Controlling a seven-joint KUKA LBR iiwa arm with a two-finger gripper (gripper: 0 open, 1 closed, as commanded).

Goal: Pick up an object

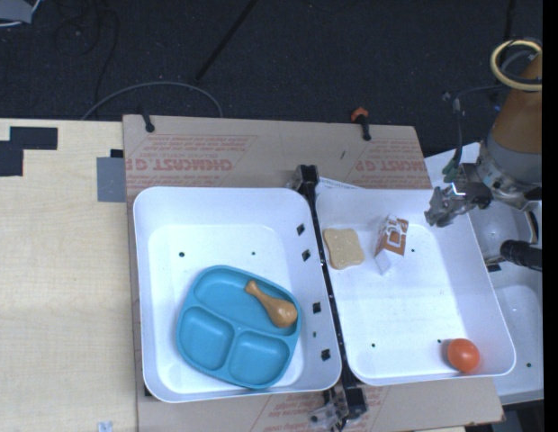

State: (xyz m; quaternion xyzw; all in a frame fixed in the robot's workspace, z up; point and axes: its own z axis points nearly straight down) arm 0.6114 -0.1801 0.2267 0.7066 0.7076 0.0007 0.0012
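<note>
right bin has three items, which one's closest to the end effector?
The small brown-and-white carton, upper middle of the right bin. It sits just left of the end effector; the toast slice lies farther left, and the orange ball is in the near corner.

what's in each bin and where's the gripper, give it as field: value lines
left bin: blue divided tray with a toy chicken drumstick lying in its upper compartment
right bin: slice of bread near the upper left, small brown and white carton beside it, orange ball in the lower right corner
gripper: over the right bin's upper right rim, holding nothing
arm: enters from the right
</note>
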